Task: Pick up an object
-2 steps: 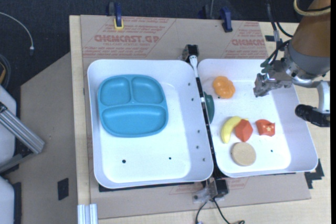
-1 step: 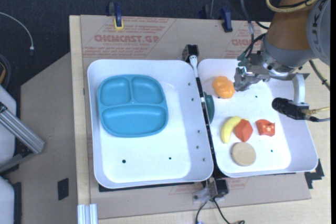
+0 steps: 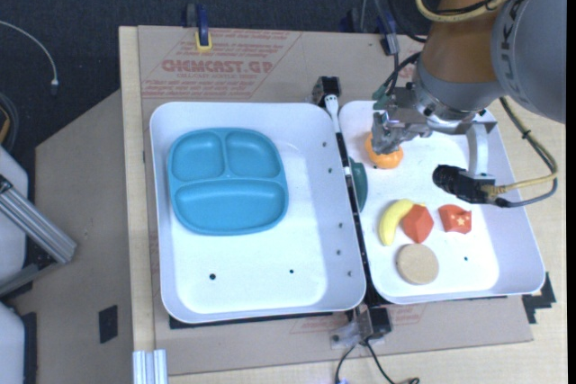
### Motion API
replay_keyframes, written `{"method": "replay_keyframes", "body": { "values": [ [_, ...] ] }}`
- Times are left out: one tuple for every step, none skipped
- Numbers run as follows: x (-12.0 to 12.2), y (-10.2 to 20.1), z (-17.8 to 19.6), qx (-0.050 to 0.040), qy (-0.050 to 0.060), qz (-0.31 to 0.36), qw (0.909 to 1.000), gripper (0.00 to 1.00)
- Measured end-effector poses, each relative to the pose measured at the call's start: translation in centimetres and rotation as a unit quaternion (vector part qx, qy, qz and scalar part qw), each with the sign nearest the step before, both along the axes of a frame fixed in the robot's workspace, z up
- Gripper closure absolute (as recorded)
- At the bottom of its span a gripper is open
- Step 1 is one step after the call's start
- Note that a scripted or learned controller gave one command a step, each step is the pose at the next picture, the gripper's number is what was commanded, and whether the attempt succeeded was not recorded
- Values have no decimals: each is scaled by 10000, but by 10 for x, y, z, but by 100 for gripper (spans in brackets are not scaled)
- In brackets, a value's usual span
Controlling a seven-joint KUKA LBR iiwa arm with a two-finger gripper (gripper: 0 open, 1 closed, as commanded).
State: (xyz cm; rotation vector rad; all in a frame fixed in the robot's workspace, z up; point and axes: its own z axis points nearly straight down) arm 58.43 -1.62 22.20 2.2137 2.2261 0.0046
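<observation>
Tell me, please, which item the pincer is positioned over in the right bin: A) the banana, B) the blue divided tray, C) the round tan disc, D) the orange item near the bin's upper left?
D: the pincer sits directly over the orange item in the right bin, apart from the banana and tan disc lower down.

The upper part of the orange object (image 3: 386,159) is covered by the gripper (image 3: 389,139), so its shape cannot be told. The arm (image 3: 504,22) is cut off by the frame's upper right edge. A teal object (image 3: 359,182) is half hidden at the bin divider.
</observation>
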Motion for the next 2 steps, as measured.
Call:
{"method": "replay_keyframes", "body": {
  "values": [
    [12,59,-6,1,4,1,10000,100],
    [24,105,-6,2,4,0,10000,100]
  ]
}}
